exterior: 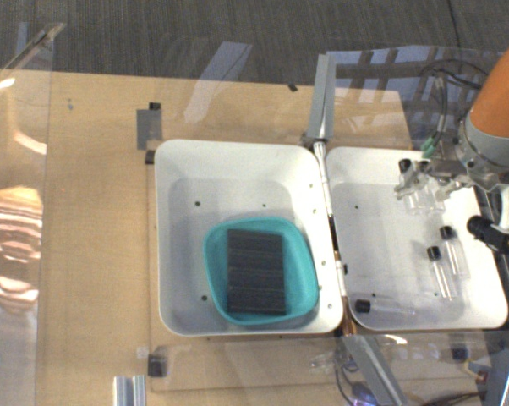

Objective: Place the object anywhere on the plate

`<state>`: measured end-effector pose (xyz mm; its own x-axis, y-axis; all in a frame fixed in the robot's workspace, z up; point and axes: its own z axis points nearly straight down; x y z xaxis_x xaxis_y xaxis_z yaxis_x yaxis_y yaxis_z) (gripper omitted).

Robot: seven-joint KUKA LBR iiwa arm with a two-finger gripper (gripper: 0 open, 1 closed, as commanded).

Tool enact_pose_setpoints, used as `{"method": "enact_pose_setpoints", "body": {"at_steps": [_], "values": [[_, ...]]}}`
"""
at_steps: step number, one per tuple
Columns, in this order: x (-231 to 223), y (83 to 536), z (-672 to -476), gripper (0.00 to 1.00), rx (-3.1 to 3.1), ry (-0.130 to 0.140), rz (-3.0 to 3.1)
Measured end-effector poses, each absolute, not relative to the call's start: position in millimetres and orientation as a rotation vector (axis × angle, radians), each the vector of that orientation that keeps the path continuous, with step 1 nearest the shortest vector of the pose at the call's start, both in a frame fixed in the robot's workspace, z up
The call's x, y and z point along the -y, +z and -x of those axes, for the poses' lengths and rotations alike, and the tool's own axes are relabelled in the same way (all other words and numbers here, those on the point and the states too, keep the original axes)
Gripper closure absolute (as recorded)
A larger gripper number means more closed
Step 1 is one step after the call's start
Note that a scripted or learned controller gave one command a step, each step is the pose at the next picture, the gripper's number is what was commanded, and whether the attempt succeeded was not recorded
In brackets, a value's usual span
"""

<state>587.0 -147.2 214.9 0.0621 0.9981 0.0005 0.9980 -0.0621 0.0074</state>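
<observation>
Lower centre of frame: a teal plate (301,256) is sitting in the left bin (178,193), carrying a dark ribbed block (256,271), its long axis running up-frame. Lower right: clear vials are lying in the right bin (364,227); one near the bottom edge (381,308) is lying across the frame, and two black-capped ones (447,260) are pointing up-frame. Which is the object, hard to tell. Upper right: the pincer (419,189) is hanging over the bin's top edge; whether wide or narrow, cannot tell. Judgement: approaching across a vial's narrow width, squarely centred, should be limiting rolling.
</observation>
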Motion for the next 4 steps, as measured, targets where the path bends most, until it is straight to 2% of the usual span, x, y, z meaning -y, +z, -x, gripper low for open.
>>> {"method": "enact_pose_setpoints", "body": {"at_steps": [1,2,3,4], "values": [[80.2,184.3,-515.9,1.0,-2.249,0.004,-2.191],[3.2,185.2,-540.3,1.0,-2.3,0.007,-2.135],[-72.5,195.6,-533.4,1.0,-2.443,0.006,-1.97],[-72.2,195.7,-533.4,0.0,-2.443,0.006,-1.971]]}}
